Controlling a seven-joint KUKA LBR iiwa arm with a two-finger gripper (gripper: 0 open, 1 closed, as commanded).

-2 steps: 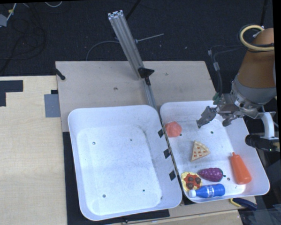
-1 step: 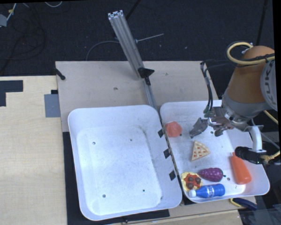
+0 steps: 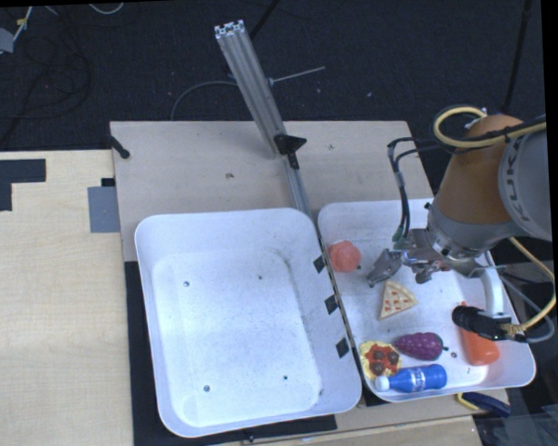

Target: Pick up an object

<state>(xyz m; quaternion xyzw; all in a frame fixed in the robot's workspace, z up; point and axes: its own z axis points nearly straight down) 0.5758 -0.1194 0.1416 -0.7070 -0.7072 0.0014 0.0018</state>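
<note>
My gripper [image 3: 402,272] hangs over the middle of the right bin [image 3: 516,375], open, with nothing between its fingers. A pizza slice [image 3: 396,301] lies just below the fingertips. A pinkish-red ball [image 3: 344,256] rests to the gripper's left, by the bin's left wall. Along the front of the bin lie a bunch of purple grapes [image 3: 421,345], a yellow and red toy [image 3: 380,358] and a blue bottle [image 3: 417,379]. An orange object [image 3: 482,350] sits at the right side.
The left bin [image 3: 159,242] stands beside the right one, joined by black clips [image 3: 332,303]. A slanted metal rail [image 3: 253,79] rises behind the bins.
</note>
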